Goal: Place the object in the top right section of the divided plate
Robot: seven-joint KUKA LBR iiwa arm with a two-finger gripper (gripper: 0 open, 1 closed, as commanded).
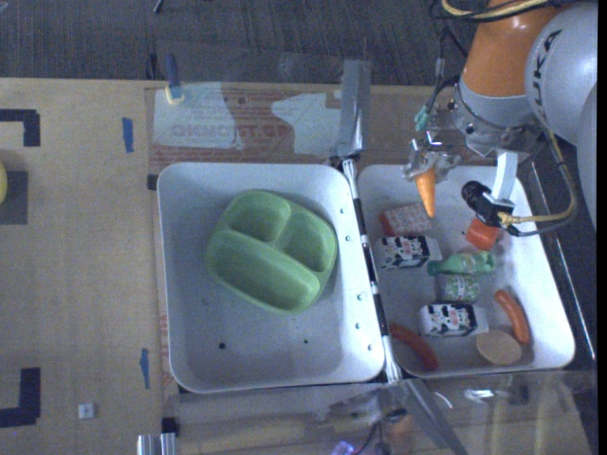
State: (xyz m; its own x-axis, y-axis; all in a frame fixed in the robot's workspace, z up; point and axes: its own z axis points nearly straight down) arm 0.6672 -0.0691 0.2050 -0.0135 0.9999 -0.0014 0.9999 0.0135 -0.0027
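Claw (424,171) clenched on carrot (426,193), hanging tip-down above right bin (560,335); probably lifted for carrying to green plate (272,249).

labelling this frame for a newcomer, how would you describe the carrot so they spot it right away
Start at the right-hand white bin, the one full of toy food. At its top edge, under the grey arm's end effector, the carrot hangs point down between the fingers. It is the one orange cone there, above the small brown packet, unlike the rounded sausages lower down.
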